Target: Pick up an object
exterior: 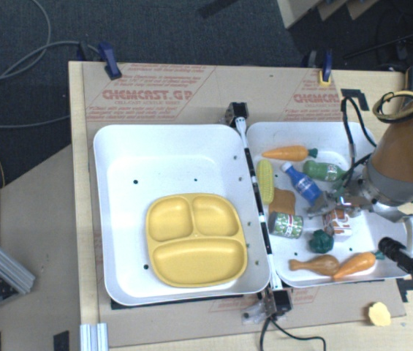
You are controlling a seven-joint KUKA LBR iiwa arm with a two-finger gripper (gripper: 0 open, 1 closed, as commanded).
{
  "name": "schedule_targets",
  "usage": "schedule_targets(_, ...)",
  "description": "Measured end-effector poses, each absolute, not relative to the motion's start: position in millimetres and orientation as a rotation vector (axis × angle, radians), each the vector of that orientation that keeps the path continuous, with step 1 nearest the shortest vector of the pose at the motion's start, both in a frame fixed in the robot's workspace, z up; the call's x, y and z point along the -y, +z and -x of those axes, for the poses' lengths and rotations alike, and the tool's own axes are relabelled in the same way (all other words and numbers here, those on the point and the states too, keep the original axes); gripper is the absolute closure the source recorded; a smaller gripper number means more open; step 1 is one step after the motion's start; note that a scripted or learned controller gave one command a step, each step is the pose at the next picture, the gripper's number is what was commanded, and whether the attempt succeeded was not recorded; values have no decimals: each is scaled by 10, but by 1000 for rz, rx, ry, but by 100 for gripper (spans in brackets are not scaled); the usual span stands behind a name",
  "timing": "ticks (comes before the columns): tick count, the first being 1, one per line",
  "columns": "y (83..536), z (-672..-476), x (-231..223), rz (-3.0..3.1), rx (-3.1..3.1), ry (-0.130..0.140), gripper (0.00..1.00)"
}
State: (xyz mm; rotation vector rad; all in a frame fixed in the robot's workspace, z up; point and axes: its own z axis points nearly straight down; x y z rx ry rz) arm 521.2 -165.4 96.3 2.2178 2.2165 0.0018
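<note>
From the overhead camera view, the grey arm with its orange band reaches in over the right-hand shallow white plastic bin point(294, 278), and its two-finger gripper point(335, 209) is down among the toys near that bin's middle. Whether anything sits between the fingers, or how they stand, I cannot tell; the wrist hides them.

Taking the blue plastic bottle point(302, 183) as landmark: an orange toy carrot point(286, 153) lies above it, a green bottle point(321, 170) just up and right, a yellow corn cob point(265, 181) to its left, a green-labelled can point(287, 225) below. Farther below lie a tan toy drumstick point(316, 265) and a second orange carrot point(355, 265). A small red-and-white packet point(340, 225) lies down and right of the bottle, right at the gripper, the likeliest target.

To grasp well, the gripper should probably drop straight on one piece standing apart from its neighbours, close fully, then lift slowly.

Far left of the bottle, the left white bin point(118, 159) holds a yellow divided plate point(195, 238). Both bins rest on a brown printed board point(148, 90) held by blue clamps, over dark carpet with loose cables.
</note>
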Motion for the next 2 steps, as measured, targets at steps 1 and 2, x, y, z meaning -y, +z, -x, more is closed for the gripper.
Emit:
schedule_targets(1,876,-5002,1493,-2214,-2212,6,0)
schedule_targets(2,872,-5541,1073,-2209,-2214,5,0)
